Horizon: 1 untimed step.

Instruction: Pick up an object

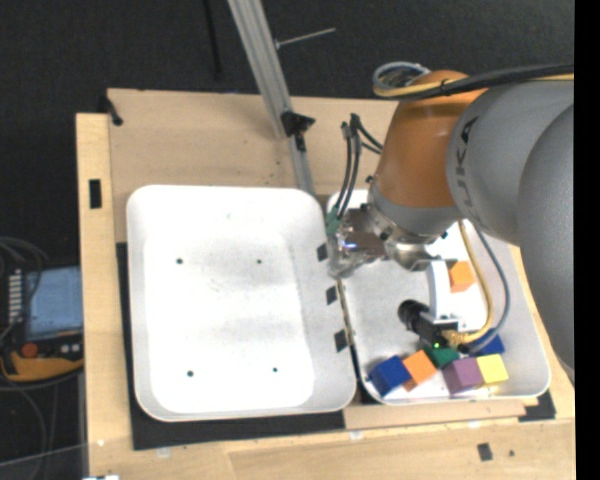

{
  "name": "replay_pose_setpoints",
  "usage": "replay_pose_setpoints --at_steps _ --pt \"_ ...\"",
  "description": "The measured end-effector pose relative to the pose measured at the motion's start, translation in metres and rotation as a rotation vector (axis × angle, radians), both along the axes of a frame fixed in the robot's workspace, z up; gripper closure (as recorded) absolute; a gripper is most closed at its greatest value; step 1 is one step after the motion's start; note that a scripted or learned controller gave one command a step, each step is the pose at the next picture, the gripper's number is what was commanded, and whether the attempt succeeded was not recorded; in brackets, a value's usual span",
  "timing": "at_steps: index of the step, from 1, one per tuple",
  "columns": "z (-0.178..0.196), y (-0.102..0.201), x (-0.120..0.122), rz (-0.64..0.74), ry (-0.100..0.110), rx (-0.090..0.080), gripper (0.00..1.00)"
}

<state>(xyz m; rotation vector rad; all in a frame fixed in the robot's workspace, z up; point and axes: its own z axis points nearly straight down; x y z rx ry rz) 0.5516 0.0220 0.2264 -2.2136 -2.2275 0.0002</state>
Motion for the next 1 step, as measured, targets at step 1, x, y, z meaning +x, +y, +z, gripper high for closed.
replay_pose_setpoints --at_steps 1 --pt "0.0121 0.0472 0.0082 0.001 -0.002 0.001 1.00"
